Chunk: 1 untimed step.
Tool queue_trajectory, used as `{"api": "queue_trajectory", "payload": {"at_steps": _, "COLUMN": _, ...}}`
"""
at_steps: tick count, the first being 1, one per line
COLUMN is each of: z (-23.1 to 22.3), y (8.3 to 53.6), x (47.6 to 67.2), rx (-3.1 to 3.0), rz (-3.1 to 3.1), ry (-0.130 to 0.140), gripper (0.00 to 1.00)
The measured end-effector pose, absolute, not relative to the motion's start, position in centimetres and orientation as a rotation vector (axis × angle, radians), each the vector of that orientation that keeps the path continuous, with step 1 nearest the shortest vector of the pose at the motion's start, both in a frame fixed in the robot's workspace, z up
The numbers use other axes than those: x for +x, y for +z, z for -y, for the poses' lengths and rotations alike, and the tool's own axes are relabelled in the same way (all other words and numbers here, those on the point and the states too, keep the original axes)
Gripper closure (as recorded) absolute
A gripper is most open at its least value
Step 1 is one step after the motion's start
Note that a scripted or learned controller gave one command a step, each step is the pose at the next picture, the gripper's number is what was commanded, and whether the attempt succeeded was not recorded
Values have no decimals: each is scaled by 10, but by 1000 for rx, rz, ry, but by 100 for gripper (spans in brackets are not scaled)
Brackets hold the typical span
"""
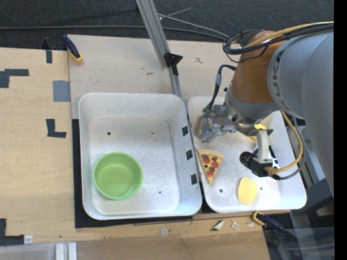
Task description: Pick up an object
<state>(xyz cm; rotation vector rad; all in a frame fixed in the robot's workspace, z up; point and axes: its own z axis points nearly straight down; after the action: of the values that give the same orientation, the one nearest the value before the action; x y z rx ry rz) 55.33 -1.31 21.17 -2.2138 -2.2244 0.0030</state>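
pizza slice (210,164): you are looking at a small toy pizza slice lying flat in the right bin, near its left wall, with its point aiming toward the bin's near edge.
yellow piece (248,191): a rounded pale yellow object is lying in the same bin, near the front edge, to the right of the pizza slice and apart from it.
gripper (208,130): the metal claw is hanging just above the pizza slice's crust end, low over the bin floor; nothing is showing between its tips, and you cannot tell from this angle whether it is released or clenched.
arm (282,75): the grey arm with its orange band is reaching in from the right, covering the back of the right bin.
right bin (287,199): a shallow white tray, sitting beside its twin.
left bin (130,112): the other white tray is holding a green bowl.
green bowl (117,176): it is sitting upright in the left bin's near left corner, well apart from the claw.
bench (32,145): a pale wooden surface is carrying both bins.
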Motion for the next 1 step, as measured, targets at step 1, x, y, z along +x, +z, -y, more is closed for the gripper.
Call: {"api": "queue_trajectory", "payload": {"at_steps": 1, "z": -25, "y": 217, "x": 585, "rx": -2213, "rz": 2226, "ry": 1, "gripper": 100}}
